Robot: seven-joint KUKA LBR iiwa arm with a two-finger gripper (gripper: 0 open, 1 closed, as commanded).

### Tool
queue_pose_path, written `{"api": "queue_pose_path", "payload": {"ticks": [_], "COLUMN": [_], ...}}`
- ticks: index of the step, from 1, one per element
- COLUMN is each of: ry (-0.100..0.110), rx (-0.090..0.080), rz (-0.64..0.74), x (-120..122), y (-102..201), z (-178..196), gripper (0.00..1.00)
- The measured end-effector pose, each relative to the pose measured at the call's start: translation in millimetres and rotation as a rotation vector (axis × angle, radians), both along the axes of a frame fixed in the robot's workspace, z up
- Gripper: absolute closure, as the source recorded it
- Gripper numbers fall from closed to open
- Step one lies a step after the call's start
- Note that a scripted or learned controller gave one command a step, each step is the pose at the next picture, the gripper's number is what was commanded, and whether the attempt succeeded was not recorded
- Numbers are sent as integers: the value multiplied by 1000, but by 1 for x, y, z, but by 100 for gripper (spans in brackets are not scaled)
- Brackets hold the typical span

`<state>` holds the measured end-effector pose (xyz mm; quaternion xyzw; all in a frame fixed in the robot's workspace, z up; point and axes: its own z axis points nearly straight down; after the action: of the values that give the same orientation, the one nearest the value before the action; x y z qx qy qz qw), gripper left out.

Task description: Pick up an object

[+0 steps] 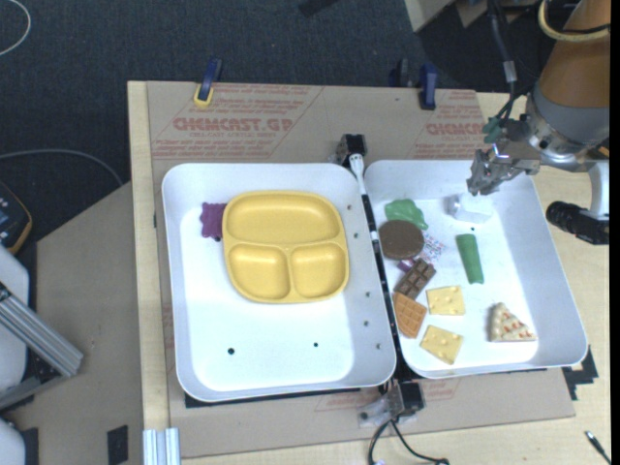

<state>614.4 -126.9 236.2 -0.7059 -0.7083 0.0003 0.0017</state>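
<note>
Right bin (557, 260): cheese (446, 300), waffle (410, 314), cucumber (470, 258).

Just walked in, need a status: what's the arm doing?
The arm's gripper hangs over the far end of the right bin, just above a small white piece. I can't see anything between its fingers. Toy food lies in that bin: cheese, pizza slice, a green stick. The left bin holds a yellow tray.

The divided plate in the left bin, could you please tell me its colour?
Yellow; the three-compartment plastic plate shows plainly in the camera view.
</note>
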Motion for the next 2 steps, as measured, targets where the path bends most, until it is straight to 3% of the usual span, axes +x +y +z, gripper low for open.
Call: {"api": "queue_pose_path", "payload": {"ticks": [1,2], "ry": [1,2], "rx": [1,1], "rz": [0,1], "x": [-32,-59], "y": [42,87], "z": [4,-16], "gripper": [100,100]}}
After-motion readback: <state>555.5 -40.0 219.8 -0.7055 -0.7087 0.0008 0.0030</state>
